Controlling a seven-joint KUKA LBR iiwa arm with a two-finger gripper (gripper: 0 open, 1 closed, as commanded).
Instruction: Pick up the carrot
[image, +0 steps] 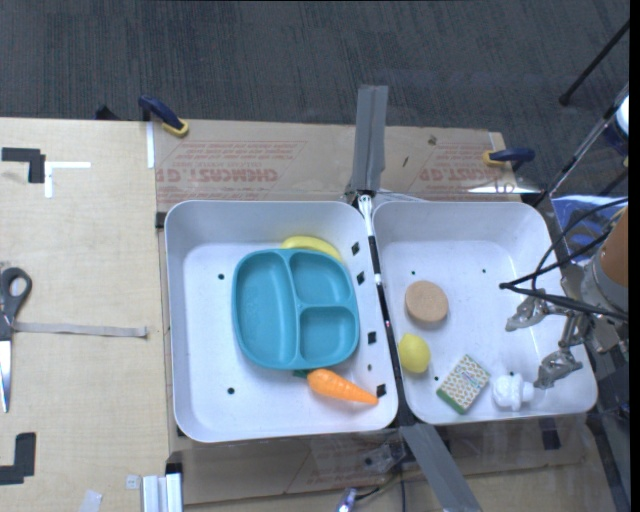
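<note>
With the end effector (545, 345) spread open and empty over the right bin (480, 235), the carrot (341, 387) lies well off in the far bin (200, 400) beside the tray (296, 306), so a low approach across its narrow width seems best.

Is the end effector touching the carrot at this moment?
Apart. In the camera view the end effector hangs over the right bin, while the carrot lies in the left bin beside the blue tray.
</note>
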